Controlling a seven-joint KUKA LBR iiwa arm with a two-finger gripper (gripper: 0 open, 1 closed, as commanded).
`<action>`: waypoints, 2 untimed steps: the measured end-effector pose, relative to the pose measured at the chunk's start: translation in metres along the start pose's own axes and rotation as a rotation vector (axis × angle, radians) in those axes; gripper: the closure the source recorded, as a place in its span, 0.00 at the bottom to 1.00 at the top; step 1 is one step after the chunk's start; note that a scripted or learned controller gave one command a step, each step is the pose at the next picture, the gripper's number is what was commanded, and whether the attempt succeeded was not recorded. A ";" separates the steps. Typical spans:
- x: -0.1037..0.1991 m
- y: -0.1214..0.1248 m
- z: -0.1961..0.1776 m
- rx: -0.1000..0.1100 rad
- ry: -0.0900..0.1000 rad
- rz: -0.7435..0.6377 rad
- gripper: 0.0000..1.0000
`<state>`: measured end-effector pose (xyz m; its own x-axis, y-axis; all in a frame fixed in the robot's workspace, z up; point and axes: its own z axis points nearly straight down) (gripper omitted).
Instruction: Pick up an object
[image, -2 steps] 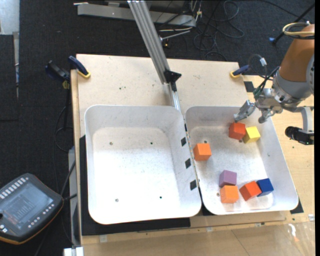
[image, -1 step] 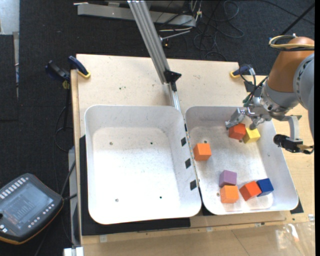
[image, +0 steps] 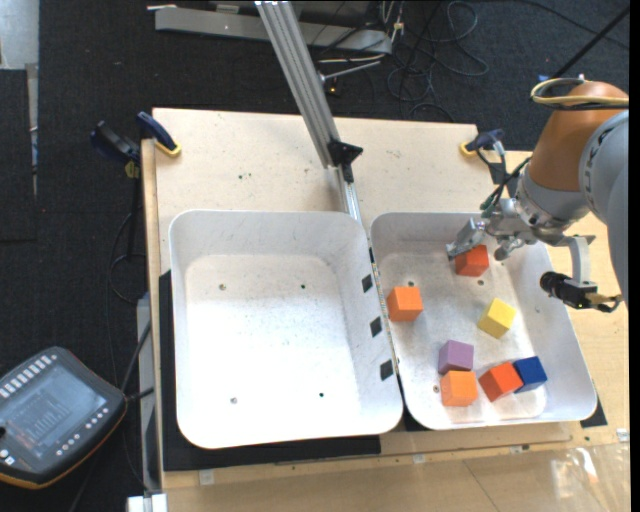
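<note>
My gripper (image: 481, 250) hangs over the far part of the right bin (image: 570, 400). A red block (image: 474, 263) sits between its two fingers, which are shut on it. I cannot tell whether the block rests on the bin floor or is lifted off it. Loose in the same bin lie an orange cube (image: 405, 302), a yellow cube (image: 497, 319), a purple cube (image: 456, 356), a second orange cube (image: 459, 387), a red cube (image: 500, 381) and a blue cube (image: 530, 373).
The left bin (image: 185, 250) lies beside the right one, and they meet at a raised rim (image: 375, 310). A slanted metal pole (image: 305, 85) reaches down to the bins' far edge. Blue clamps (image: 150, 130) grip the bench corners. A pendant (image: 50, 410) lies at lower left.
</note>
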<state>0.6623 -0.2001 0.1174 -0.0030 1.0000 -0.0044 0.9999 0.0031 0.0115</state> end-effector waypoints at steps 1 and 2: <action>0.000 -0.002 -0.005 0.007 0.001 -0.001 1.00; -0.003 0.001 -0.048 0.006 0.002 0.001 1.00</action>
<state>0.6632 -0.2029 0.1660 -0.0022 1.0000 -0.0021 1.0000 0.0022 0.0057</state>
